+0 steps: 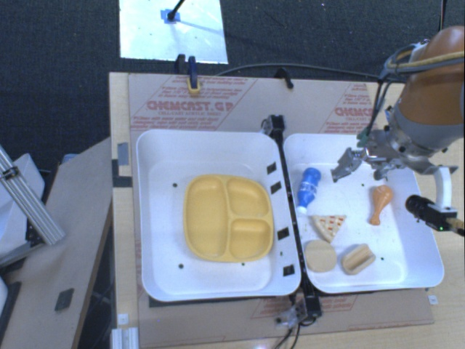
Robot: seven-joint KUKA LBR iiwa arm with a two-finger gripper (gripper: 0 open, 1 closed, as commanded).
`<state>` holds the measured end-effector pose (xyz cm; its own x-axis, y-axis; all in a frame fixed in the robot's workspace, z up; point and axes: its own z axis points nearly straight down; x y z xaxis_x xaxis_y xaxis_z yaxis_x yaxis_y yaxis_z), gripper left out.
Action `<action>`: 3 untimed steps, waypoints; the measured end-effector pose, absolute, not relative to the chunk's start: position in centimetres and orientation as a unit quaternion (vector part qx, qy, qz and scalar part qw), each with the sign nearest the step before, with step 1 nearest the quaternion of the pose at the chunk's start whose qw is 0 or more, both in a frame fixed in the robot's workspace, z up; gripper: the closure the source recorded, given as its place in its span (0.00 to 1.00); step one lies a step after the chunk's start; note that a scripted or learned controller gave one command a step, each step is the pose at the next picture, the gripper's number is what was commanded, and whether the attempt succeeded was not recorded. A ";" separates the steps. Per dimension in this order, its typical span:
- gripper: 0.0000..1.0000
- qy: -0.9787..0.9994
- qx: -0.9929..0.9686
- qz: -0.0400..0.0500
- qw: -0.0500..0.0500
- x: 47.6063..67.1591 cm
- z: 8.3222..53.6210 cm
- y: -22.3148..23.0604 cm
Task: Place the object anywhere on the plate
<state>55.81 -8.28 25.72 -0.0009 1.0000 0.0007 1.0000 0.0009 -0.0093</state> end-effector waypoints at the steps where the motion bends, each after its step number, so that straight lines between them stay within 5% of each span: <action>1: 0.00 -0.708 -0.706 -0.001 -0.001 56.0 26.3 -8.3; 3: 0.00 -0.707 -0.707 0.001 0.002 56.1 13.7 -8.2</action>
